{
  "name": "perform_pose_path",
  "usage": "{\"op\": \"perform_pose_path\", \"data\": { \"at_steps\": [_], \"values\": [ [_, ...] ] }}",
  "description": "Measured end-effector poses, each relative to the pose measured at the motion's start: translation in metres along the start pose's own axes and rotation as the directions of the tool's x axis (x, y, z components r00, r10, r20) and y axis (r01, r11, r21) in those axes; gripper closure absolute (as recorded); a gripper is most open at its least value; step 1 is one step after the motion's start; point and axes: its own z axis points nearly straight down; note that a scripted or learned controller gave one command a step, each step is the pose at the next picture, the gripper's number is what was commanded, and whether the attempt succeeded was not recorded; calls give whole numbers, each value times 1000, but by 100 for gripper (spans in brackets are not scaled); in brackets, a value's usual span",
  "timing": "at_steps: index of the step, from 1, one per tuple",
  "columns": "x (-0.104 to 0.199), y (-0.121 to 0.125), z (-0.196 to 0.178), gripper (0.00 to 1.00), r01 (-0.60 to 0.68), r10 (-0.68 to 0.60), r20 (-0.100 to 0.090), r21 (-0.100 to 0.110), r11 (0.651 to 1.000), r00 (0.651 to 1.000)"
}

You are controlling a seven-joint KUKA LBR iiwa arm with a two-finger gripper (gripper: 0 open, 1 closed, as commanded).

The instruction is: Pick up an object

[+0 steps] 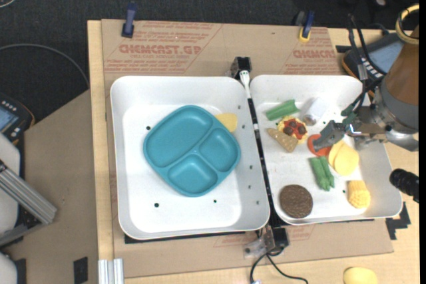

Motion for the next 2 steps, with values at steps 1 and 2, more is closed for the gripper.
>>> {"op": "perform_pose_path", "data": {
  "at_steps": [1, 2],
  "values": [
    [0, 1, -11, 100, 1, -1, 1, -3, 1000, 1000],
    [71, 1, -67, 100, 9, -9, -1, -7, 1000, 1000]
  ]
}}
